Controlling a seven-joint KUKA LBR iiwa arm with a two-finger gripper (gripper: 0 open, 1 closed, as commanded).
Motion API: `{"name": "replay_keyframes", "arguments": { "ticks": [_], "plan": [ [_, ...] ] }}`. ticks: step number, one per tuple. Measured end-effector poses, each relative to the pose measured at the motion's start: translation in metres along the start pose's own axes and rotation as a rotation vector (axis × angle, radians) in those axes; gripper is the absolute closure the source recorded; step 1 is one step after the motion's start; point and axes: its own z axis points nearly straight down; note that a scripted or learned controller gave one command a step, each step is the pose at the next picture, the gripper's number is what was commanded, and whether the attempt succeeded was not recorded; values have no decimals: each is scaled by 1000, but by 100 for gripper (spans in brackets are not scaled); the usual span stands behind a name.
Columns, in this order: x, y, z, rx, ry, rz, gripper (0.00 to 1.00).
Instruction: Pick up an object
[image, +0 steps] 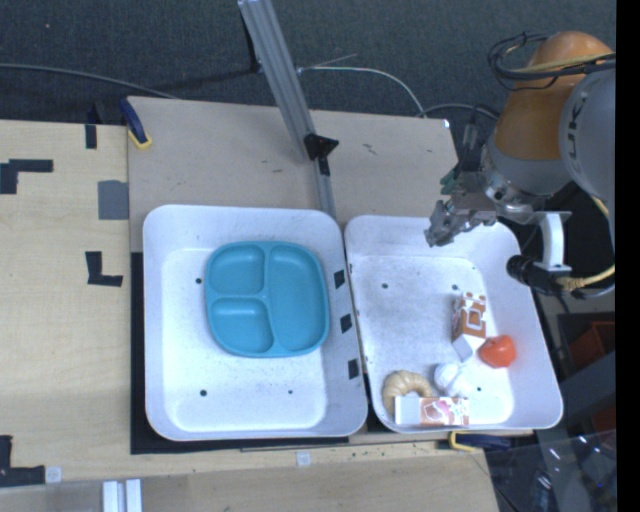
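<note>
My gripper (441, 234) hangs over the far edge of the right bin (400, 300), well above its objects. Near that bin's right wall lies a small orange-and-white carton (470, 316), with an orange ball (497, 351) just below it. At the bin's front edge sit a tan croissant-shaped toy (407, 383), a small white piece (447, 376) and a flat pink-and-white packet (432, 409). Nothing shows between the gripper's dark fingers.
The left bin (175, 380) holds a blue divided plate (267, 298). A slanted metal pole (290, 95) crosses the bench behind the bins. Cables and the arm's orange band (545, 100) crowd the upper right.
</note>
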Motion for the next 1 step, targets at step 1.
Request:
{"name": "replay_keyframes", "arguments": {
  "ticks": [1],
  "plan": [
    [50, -13, 12, 6, 2, -4, 100]
  ]
}}
